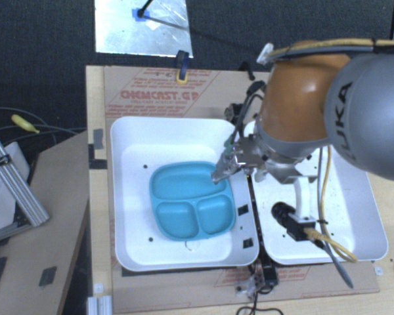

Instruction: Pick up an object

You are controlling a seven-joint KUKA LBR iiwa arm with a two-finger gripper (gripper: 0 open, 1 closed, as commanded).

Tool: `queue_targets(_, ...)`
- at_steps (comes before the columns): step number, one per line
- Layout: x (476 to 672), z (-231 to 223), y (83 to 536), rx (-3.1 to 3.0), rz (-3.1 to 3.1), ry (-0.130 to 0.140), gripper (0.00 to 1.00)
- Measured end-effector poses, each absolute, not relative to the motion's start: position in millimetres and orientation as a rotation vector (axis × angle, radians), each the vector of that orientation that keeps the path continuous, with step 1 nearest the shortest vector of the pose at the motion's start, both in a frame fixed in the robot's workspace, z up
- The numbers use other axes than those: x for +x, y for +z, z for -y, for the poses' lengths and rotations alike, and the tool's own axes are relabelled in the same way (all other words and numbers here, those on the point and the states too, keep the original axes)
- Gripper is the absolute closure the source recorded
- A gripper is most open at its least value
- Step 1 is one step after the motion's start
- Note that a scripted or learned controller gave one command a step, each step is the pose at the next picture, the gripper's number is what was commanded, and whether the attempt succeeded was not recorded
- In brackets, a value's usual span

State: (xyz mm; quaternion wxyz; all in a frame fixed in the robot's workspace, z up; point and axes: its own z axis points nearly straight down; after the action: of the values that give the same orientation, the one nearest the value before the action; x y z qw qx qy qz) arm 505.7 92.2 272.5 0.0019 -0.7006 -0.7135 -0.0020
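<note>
Blue divided tray lies flat in left bin, compartments up. Pincer low over tray's upper right rim, likely lining up for rim grasp; opening and hold unclear at this angle.

Two white bins on cardboard sheet; foil square behind; aluminium rail left.

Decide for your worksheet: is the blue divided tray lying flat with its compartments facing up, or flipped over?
Right way up. The blue divided tray lies flat in the left bin, its three hollows and raised dividers visible from above.
</note>
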Motion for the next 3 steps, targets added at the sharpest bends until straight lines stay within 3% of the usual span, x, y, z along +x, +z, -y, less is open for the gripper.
queue_targets(1, 515.5, -83.6, 178.9, -2.218, 2.219, 0.009, 0.0)
queue_targets(2, 486.7, -132.7, 413.2, -2.215, 2.237, -0.025, 0.0)
queue_targets(3, 487.1, -92.2, 420.1, -2.223, 2.224, -0.006, 0.0)
